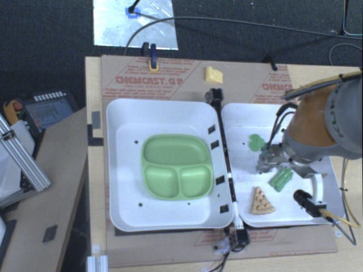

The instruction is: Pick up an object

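While the grey arm (326,120) with its orange band reaches in from the right, two shallow white bins sit side by side on a cardboard sheet (170,78) covering the desk (93,180). At the far left, off the desk's edge, a handheld control pendant (48,112) rests on a lower surface beside an aluminium rail (20,154). The left bin (122,118) holds a pale green divided plate (177,167), lying flat near the bin's centre with its three compartments facing up. Beyond the bins, near the desk's far edge, a yellow-and-black clamp (152,58) grips the cardboard, and a small yellow cheese-like wedge (214,75) lies on the cardboard just past the black divider hardware between the two bins. The right bin (238,118) carries three toy foods: a green leafy piece (256,142) toward the middle, a green ridged vegetable (281,179) nearer the front, and a pizza slice (261,201) close to the bin's front edge. The pincer (267,162) hangs low over the right bin's floor, between the leafy piece and the ridged vegetable, just beside both; whether it is wide or narrow cannot be told from this angle, and nothing is visibly between its fingers. A black-and-white fitting (311,200) juts from the arm over the bin's front right corner.
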`<state>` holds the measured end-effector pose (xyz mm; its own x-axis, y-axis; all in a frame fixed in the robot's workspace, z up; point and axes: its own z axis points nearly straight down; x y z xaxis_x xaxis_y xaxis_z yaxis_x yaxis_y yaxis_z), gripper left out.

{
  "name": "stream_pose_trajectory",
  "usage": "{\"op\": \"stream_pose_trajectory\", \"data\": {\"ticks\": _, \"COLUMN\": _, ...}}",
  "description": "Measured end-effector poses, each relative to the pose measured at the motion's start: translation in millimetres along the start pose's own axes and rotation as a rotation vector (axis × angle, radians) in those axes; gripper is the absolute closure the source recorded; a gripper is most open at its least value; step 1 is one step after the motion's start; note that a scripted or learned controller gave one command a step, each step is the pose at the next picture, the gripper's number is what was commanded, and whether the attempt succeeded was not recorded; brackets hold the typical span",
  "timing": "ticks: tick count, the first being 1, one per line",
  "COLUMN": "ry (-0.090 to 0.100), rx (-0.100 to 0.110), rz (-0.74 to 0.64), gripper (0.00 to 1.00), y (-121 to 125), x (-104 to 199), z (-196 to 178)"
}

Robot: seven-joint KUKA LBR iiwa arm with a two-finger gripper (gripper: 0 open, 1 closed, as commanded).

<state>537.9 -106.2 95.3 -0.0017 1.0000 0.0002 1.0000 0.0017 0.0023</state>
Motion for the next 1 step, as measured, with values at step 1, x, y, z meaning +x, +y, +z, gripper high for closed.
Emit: {"op": "stream_pose_trajectory", "data": {"ticks": 1, "ry": -0.002, "rx": -0.005, "rz": -0.002, "gripper": 1.0, "y": 8.2, "x": -4.8, "z": -61.0}}
